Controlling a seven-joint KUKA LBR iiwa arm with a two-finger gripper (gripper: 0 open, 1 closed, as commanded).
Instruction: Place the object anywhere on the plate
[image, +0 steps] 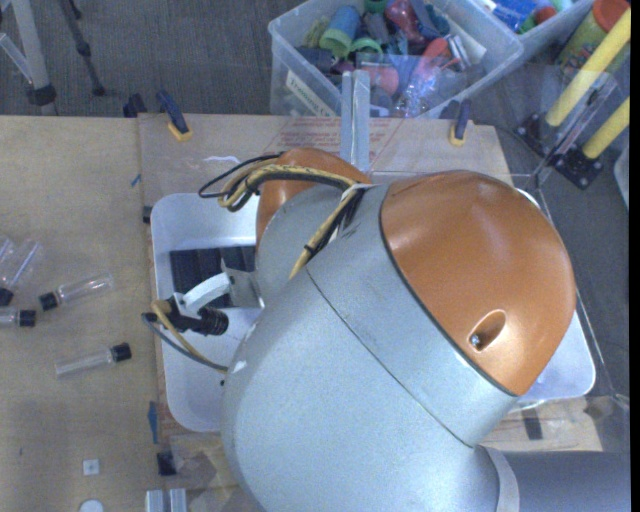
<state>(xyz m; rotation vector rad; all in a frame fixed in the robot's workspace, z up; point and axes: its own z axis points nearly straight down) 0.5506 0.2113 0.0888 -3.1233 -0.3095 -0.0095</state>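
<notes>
Mostly arm (400, 340) covering white bin (185, 390); hand state cannot tell; no readable writing.

We see the arm (400, 340) covering most of both bins; of the left bin (185, 385) a strip of wall and floor shows, of the right bin (575, 375) a corner. Whatever lies beneath is hidden from us. The arm's lower bulk runs off the bottom edge. The clear tub (390, 50) of coloured items is cut by the top edge.
</notes>
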